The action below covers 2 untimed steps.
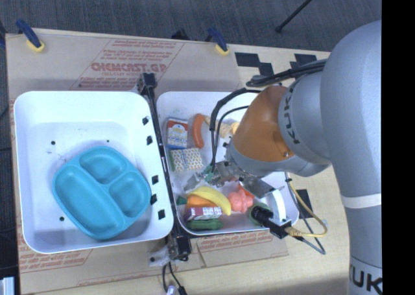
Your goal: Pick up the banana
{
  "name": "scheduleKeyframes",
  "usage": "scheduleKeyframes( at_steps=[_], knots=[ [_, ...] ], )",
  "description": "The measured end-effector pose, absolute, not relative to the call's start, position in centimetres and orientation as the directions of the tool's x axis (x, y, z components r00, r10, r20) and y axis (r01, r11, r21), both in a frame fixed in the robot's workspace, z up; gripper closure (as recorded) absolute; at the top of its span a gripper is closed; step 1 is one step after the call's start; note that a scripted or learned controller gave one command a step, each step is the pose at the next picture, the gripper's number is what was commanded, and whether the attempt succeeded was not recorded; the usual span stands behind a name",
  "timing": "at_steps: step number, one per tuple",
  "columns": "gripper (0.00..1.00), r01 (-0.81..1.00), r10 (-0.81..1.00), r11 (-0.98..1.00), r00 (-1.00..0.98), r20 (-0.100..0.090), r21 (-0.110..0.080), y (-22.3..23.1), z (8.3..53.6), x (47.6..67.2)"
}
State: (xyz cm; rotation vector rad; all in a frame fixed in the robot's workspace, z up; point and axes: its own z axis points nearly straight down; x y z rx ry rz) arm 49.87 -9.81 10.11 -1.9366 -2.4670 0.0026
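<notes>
While the arm (305, 125) hangs over the right bin (170, 102), the banana (212, 198) sits near that bin's front edge, lying crosswise among a pile of toy food. It's just in front of where the wrist comes down, with a pink lumpy item (241, 200) touching its right end and a red-orange packet (202, 211) right below it. The gripper itself is buried under the orange wrist band (262, 133), so I honestly can't tell what state it's in.

Handling guess: it looks like a plastic play banana, so probably light, stiff and a bit slick. The curve means a pinch at either tip would likely let it swivel or pop out. I'd go across the fat middle, closing over the narrow width. Trouble is the neighbours are packed tight, so there's not much room to slide in beside it.

Count, as far as I can see:
- one banana
- two white bins, with the left bin (26, 157) holding one blue divided plate (100, 190)
- one carton with a picture on it (177, 134)
- one orange carrot-looking thing (198, 130)
- one pale cracker-like square (187, 158)
- one dark green item (206, 225) at the front
- two blue clamps (29, 34) at the back of the cardboard.
</notes>
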Motion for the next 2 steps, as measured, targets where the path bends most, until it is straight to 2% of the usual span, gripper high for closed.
scheduleKeyframes(
  at_steps=[1, 2],
  knots=[
    [0.00, 0.995, 0.995, 0.104, -0.104, 0.000, 0.001, -9.64, 9.23, 47.75],
    [0.00, 0.959, 0.959, -0.283, 0.283, 0.001, -0.001, -9.46, 9.15, 47.65]
  ],
)
